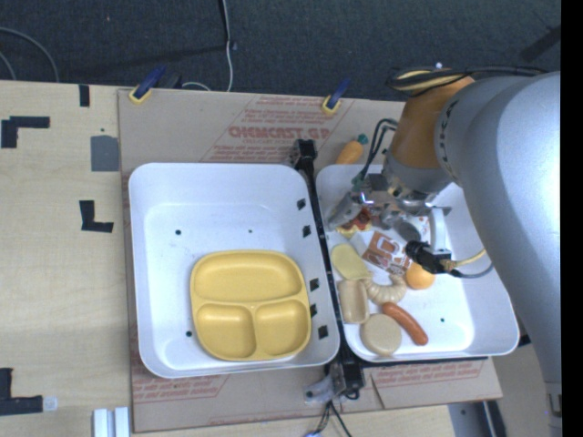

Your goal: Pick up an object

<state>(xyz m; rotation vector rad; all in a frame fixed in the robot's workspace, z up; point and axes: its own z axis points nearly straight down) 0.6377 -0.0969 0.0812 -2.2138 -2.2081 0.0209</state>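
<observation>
Along the bottom edge of the frame, brown cardboard sheet (228,388) under both bins. Just above it on the left, left bin (155,244), holding a yellow divided plate (250,303) in its lower half, flat on the floor. To the right, touching along the middle seam, right bin (487,321) with the pickable things crowded in its left half. Lowest there, a round cream disc (381,335), with a reddish sausage (405,323) just beside it on the right. Next up, a tan bread-like piece (352,300) and a beige lumpy piece (387,291), touching or nearly so. Higher, a pale oval slice (349,262), a red-and-white packet (384,251) tilted beside it, and an orange ball (419,277) to the packet's lower right. Directly over the packet's upper edge, gripper (378,209), low in the bin; wide or narrow impossible to tell, and nothing seen held. Behind it, orange band (419,135) and the big grey arm (519,180) filling the right side. Farther up, an orange carrot-like piece (349,151) at the bin's top left corner. Farthest, two blue-and-yellow clamps (146,85) on the cardboard's top edge.
</observation>
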